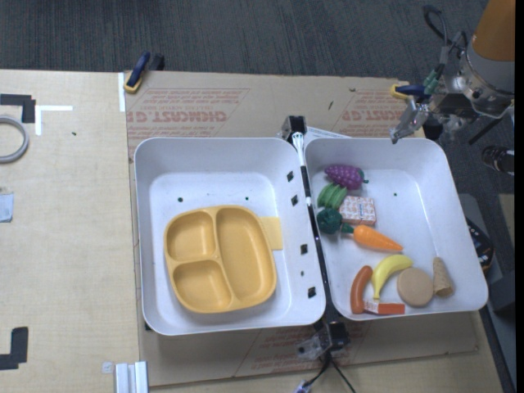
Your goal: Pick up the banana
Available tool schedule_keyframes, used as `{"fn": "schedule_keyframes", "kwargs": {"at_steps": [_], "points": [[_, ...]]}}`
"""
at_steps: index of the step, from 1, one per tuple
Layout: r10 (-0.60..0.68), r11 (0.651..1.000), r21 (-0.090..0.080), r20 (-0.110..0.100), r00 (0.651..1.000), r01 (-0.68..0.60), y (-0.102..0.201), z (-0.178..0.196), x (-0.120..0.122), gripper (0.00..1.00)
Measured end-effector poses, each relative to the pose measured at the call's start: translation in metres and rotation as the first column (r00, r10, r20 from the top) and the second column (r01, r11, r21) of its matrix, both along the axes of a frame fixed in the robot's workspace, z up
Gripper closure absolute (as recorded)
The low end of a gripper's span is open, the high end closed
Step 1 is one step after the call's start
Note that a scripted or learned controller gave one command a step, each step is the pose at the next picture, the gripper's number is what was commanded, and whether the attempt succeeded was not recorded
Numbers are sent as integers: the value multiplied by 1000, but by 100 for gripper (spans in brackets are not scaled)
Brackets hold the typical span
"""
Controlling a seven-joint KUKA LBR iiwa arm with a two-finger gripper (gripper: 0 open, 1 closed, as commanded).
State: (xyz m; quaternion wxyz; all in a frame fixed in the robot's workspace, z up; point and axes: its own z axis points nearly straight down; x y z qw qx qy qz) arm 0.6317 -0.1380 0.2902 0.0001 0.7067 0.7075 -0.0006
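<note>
1. The scene is bright and evenly lit; the light seems to come from above.
2. The two white bins (pixel 385 170) are very bright, almost washed out on their floors, with soft grey shade along the inner walls.
3. The yellow tray (pixel 219 256) throws only a thin, soft shadow on its near side.
4. The far floor is dark and shows little detail.
5. The gripper (pixel 409 121) at the far right looks a little blurred; the small things in the right bin are sharp enough.
</note>
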Motion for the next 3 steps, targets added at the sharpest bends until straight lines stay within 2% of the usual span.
{"fn": "schedule_keyframes", "kwargs": {"at_steps": [1,2,3], "points": [[171,985,1,0,985,-171,37,-111,-58,0],[292,956,1,1,956,-292,4,-143,-119,0],[464,886,-6,12,886,-464,9,-194,-150,0]]}}
